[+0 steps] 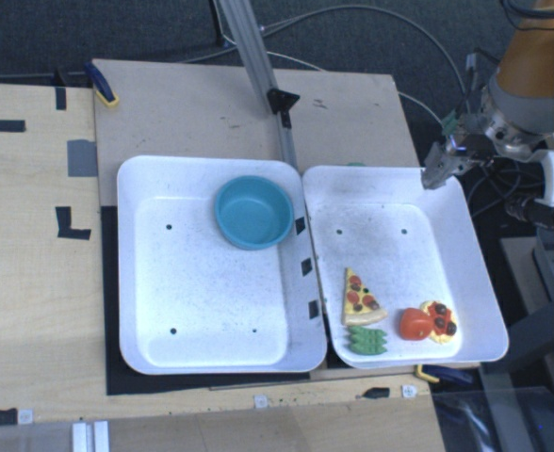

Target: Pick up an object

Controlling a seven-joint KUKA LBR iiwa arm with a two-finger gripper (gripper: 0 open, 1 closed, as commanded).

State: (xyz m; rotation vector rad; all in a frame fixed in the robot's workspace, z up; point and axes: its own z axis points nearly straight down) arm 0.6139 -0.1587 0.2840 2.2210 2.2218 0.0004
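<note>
Two bins side by side on the bench [352, 102], left bin [154, 337] well away from the pincer [437, 172], right bin [480, 281] with its far right corner just beneath the pincer. In the left bin, a bowl [253, 212] at the far edge. In the right bin, at the near edge well apart from the pincer: pizza slice [359, 299], green piece [367, 341] just before it, tomato [415, 324] and a small round food piece [439, 320] touching it on the right.

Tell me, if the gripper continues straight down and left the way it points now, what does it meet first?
Probably the far right rim of the right bin, just under the gripper. Depth is unclear; it might pass inside onto the bare floor there.
</note>
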